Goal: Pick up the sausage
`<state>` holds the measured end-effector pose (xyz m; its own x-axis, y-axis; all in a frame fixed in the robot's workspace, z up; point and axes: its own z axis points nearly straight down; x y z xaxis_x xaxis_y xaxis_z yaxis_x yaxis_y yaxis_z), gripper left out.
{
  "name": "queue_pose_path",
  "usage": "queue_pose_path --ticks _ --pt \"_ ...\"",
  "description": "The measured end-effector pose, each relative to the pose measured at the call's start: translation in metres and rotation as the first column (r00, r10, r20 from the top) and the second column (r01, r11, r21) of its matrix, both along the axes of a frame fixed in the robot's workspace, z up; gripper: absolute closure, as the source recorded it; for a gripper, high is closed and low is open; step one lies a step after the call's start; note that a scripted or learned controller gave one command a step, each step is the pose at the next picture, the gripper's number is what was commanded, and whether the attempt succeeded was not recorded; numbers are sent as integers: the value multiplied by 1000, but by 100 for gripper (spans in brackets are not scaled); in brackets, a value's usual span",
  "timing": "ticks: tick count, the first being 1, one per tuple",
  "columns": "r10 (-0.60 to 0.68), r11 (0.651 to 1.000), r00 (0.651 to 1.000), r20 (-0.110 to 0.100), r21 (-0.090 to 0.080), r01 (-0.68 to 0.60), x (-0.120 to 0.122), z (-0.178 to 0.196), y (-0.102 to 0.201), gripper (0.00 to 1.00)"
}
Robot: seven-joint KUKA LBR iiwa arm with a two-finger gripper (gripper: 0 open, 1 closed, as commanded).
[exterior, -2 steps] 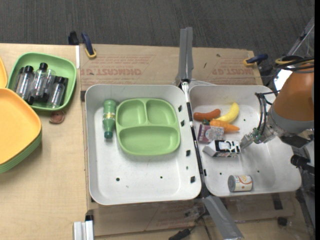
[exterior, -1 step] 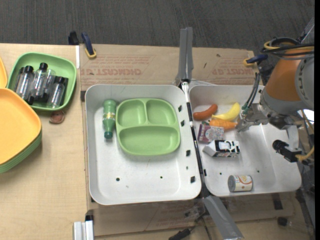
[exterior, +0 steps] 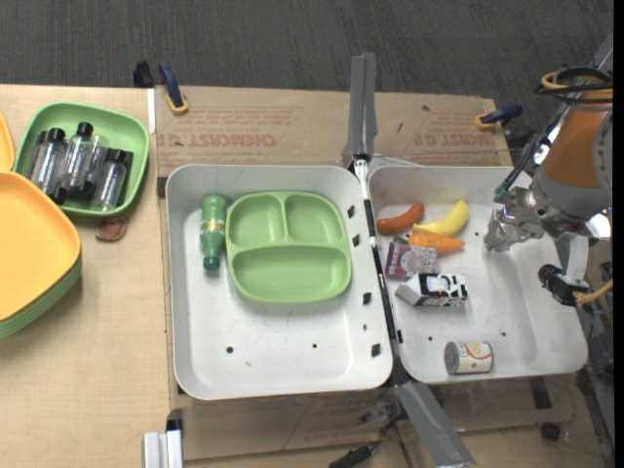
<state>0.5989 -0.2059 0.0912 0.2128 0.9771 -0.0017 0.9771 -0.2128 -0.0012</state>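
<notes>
The sausage is a reddish-brown link lying at the back left of the right bin. It lies just left of a yellow banana and above an orange carrot. My gripper hangs over the right part of the same bin, well to the right of the sausage and apart from it. Nothing shows between its fingers.
The right bin also holds a purple packet, a small black-and-white carton and a can near the front. The left bin holds a green divided plate and a green bottle.
</notes>
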Motion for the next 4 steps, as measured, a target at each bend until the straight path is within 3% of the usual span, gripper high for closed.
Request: queue_pose_path --ticks 1,2,3,4 --pt "330 944 944 0 1 -330 3 0 -4 100" --pt "112 994 994 -1 2 -112 -2 0 69 100" --pt "113 994 994 -1 1 -113 -2 0 69 0" --pt "296 955 955 -15 5 -296 54 -3 99 0"
